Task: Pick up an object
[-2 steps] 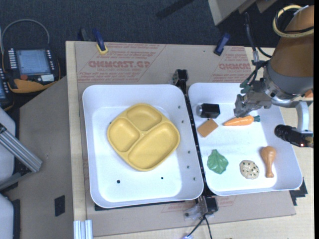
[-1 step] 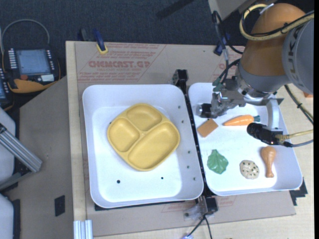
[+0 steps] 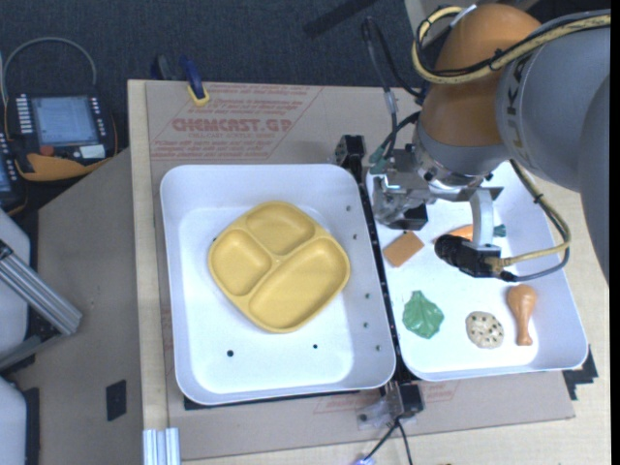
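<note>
My gripper (image 3: 401, 213) hangs over the far left part of the right bin (image 3: 554, 352), close to the divider between the bins. Just in front of it lies a tan flat block (image 3: 403, 249) on the bin floor, touching or nearly touching the gripper's lower end. An orange piece (image 3: 464, 232) peeks out from under the wrist. Nearer the front of the bin lie a green leaf-shaped piece (image 3: 422, 314), a speckled cookie (image 3: 483, 328) and a brown drumstick (image 3: 523, 311). Nothing visible is lifted off the floor.
The left bin (image 3: 184, 260) holds a yellow divided plate (image 3: 279, 264) at its middle. The arm's large grey and orange body covers the far right of the right bin. A tablet and cables sit off the bench at the far left.
</note>
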You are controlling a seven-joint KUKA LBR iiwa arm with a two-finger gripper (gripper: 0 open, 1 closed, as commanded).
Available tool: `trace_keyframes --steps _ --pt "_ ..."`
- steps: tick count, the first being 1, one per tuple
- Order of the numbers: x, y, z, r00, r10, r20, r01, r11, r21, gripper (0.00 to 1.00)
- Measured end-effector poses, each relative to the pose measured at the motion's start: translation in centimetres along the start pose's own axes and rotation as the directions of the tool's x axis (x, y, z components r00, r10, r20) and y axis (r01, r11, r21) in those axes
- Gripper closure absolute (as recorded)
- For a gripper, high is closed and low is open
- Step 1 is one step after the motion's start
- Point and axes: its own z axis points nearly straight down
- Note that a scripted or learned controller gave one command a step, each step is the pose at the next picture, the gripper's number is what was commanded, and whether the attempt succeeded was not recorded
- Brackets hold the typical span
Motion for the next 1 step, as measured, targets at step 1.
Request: trace_keyframes --steps 1 --pt "5.34 1.8 -0.11 1.0 0.0 0.0 0.0 1.0 -0.003 1.0"
